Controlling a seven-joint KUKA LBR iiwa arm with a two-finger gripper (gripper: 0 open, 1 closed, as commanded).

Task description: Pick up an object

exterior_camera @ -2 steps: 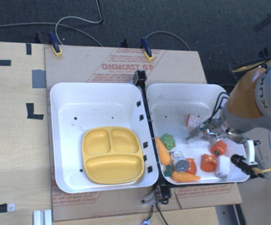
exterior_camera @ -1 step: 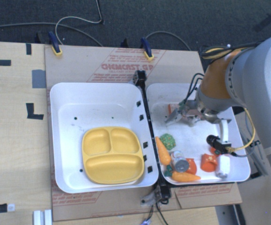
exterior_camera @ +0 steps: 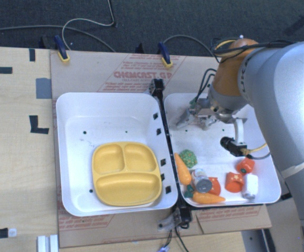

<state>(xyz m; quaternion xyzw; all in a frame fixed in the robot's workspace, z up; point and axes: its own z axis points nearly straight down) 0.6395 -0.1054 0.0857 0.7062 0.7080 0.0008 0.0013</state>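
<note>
Carrot [exterior_camera: 208, 198] front; gripper [exterior_camera: 194, 117] above, apart.

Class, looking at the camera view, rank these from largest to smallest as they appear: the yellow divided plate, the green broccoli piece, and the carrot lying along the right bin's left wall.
1. Yellow divided plate, by far the largest.
2. Carrot, longer than the broccoli.
3. Green broccoli piece, the smallest, though it is about as wide as the carrot is thick or wider.

Shallow white plastic bins [exterior_camera: 70, 114]: two
Yellow three-compartment plastic plate [exterior_camera: 126, 173]: one
Orange toy carrots [exterior_camera: 182, 170]: two
Green leafy toy vegetable [exterior_camera: 187, 157]: one
Small red-orange toy pieces [exterior_camera: 234, 181]: two
Blue spring clamps [exterior_camera: 62, 48]: two
</note>
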